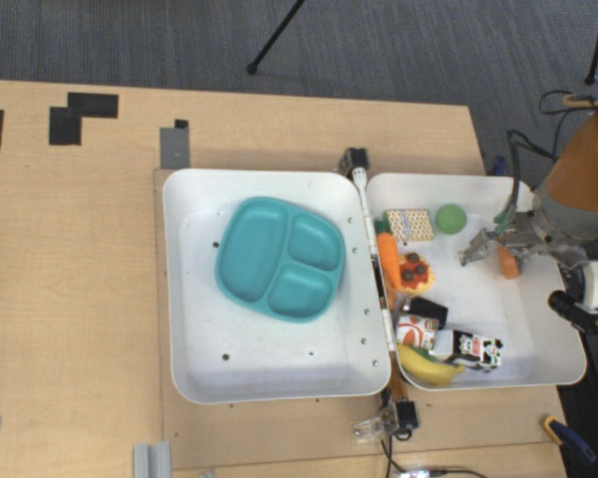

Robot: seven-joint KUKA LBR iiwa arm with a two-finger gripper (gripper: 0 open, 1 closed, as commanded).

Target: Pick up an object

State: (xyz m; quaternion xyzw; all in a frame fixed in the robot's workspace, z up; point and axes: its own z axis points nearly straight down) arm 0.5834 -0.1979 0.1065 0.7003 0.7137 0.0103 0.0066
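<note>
1. The thing nearest to being picked is a small orange block-shaped object (pixel 508 262), lying in the right shallow white plastic bin (pixel 538 366), toward its far right side. It sits right at the tip of the gripper (pixel 500 244), but whether it is between the fingers or merely under them is too small to tell.
2. The gripper hangs low over that bin; whether it is spread or closed cannot be made out.
3. Judged from this, the pick is at most at the grasping stage: nothing is visibly lifted clear, so securing and raising an object are left to do.
4. Other candidates lie apart to the left in the same bin: a green ball (pixel 450 218), a dotted pale card-like packet (pixel 410 225) just beside it, a long orange carrot-shaped toy (pixel 387 257) along the left wall, a yellow banana (pixel 426 365) at the near edge, and a small black-and-white printed box (pixel 478 350) next to the banana.
5. The left white bin (pixel 194 366) holds a teal plastic divided plate (pixel 279 257).
6. Both bins rest on the light wooden tabletop (pixel 70 297).
</note>
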